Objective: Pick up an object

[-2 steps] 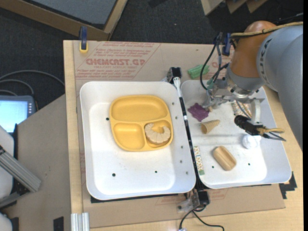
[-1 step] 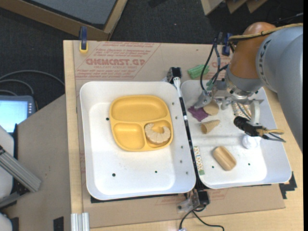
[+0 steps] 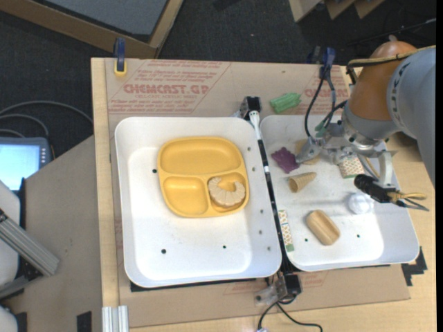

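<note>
Where the counter [image 3: 173,88] lies nearest the camera, two shallow white bins stand side by side on it, their inner rims touching.

1. Near zone. The left bin [image 3: 138,241] has bare floor along its near side. In the right bin [image 3: 387,247], a tan loaf-shaped piece [image 3: 322,227] lies on its side close to the near rim. It touches nothing else.

2. Middle zone. A small white ball [image 3: 358,203] rests just beyond the loaf, toward the arm's side. A tan cone [image 3: 302,181] lies flat near the inner rim of the right bin. In the left bin, a yellow divided plate [image 3: 201,158] sits at the centre. A round pale bun [image 3: 227,191] occupies the plate's small compartment on the side toward the right bin.

3. Far zone. A purple piece [image 3: 284,159] lies beyond the cone, close to it but apart. A patterned tile [image 3: 351,166] lies flat just beside the claw [image 3: 324,147]. The claw hangs low over the far part of the right bin, between the purple piece and the tile. Whether it is released or clenched cannot be told, and no object is seen in its grasp. The grey arm [image 3: 415,95] reaches in over the bin's far corner.

4. Beyond the bins. A green piece [image 3: 285,102] lies on the counter just outside the right bin's far rim. A blue clamp [image 3: 120,47] grips the counter's far edge.
</note>
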`<state>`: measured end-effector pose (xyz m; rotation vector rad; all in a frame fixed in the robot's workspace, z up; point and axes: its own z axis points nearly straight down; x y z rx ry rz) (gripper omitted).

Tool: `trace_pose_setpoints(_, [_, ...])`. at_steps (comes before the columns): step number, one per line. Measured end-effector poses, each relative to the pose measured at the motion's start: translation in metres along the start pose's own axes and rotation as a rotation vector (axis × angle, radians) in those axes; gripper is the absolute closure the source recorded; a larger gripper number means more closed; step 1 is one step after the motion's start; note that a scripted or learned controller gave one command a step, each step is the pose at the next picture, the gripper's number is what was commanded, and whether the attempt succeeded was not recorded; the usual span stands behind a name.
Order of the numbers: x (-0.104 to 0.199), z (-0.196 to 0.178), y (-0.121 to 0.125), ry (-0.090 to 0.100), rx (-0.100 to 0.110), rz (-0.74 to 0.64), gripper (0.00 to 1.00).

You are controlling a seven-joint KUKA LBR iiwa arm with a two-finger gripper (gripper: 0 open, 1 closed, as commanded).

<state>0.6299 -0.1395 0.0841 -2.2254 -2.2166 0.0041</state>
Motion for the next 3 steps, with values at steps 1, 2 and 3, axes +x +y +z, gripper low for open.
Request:
trace_pose_setpoints(1, [0.022, -0.001, 0.038, 0.001, -0.008, -0.007, 0.0])
trace_pose_setpoints(2, [0.021, -0.012, 0.038, -0.001, -0.009, -0.005, 1.0])
trace_pose_setpoints(3, [0.084, -0.107, -0.012, 0.005, -0.008, -0.01, 1.0])
